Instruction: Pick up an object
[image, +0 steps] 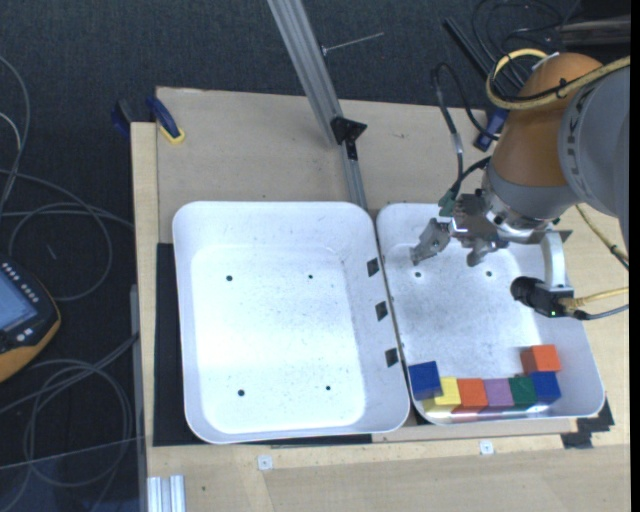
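seven blocks (487, 383) hug the right bin's (470, 310) near edge; jaws (455, 245) spread open, holding nothing.

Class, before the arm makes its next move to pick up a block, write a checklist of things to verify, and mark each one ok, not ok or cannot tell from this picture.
1. Pincer open: ok, its fingers stand apart.
2. Pincer free of any load: ok, nothing sits between its fingers.
3. Pincer over the right bin: ok.
4. Pincer above a block: not ok; the blocks lie along the bin's near edge, apart from it.
5. A block free to grasp: cannot tell; they sit packed together, though the blue block ends the row.
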